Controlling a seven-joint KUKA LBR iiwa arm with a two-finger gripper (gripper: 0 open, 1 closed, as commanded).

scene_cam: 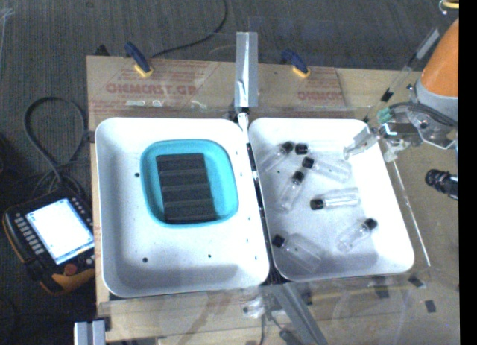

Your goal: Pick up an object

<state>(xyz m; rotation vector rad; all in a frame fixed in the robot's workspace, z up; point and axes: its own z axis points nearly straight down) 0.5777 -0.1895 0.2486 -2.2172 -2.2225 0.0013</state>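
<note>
Several clear vials with black caps lie scattered in the right bin (399, 258), among them one near the middle (337, 200), one at the front (299, 251) and one toward the back left (277, 156). My gripper (378, 133) hangs over the right bin's far right corner, at the end of the grey and orange arm. Another clear vial (358, 143) sticks out from between its fingers, slanting down to the left above the bin floor. The gripper is shut on that vial, whose cap end is hidden by the fingers.
The left bin (119, 254) holds a blue tray with a black ribbed insert (189, 181). A metal post (246, 75) stands behind the seam between the bins. A teach pendant (52, 235) lies on the floor at left, and cables run across the floor behind the bench.
</note>
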